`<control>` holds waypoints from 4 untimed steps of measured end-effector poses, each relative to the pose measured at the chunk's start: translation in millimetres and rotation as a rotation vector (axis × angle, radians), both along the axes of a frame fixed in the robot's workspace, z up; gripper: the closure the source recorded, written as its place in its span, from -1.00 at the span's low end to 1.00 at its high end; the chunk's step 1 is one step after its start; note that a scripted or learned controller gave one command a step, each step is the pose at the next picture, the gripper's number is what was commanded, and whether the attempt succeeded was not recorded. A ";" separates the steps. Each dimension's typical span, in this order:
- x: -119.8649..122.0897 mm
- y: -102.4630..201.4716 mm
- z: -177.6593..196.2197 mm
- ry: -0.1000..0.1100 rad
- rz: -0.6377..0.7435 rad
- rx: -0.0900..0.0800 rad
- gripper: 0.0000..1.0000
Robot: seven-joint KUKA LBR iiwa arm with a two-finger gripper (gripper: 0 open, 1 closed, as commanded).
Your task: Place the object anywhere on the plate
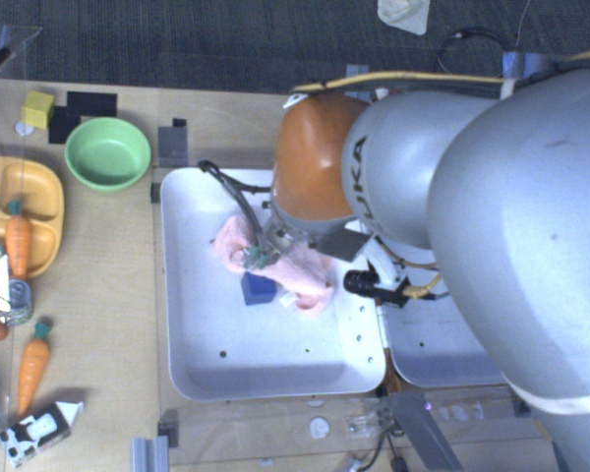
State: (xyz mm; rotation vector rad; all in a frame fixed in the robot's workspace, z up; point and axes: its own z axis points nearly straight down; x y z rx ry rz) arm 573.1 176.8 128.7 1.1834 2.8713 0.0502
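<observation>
A pink plate (305,271) lies in the left white bin (265,362), towards its upper right, and the arm's wrist covers part of it. A small blue block (259,289) rests at the plate's lower left edge, touching it. Beside it on the plate is a small white piece (289,302). My gripper (257,257) points down over the plate's left part, just above the blue block. The orange band and grey wrist hide most of it from above.
The arm's bulk covers most of the right bin (442,357). On the bench left of the bins are a green bowl (106,152), a yellow divided tray (29,190) holding a carrot (18,244), another carrot (31,362), and a cow-patterned carton (39,429).
</observation>
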 end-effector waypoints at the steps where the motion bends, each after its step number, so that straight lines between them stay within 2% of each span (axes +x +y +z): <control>1: -11.0 51.0 -31.2 0.012 -0.050 -0.002 1.00; 2: -11.9 21.3 -2.4 -0.005 -0.062 0.004 1.00; 3: 3.3 -60.5 -2.4 0.041 -0.563 0.001 1.00; 4: -13.7 -22.9 -11.7 0.016 -0.398 -0.012 1.00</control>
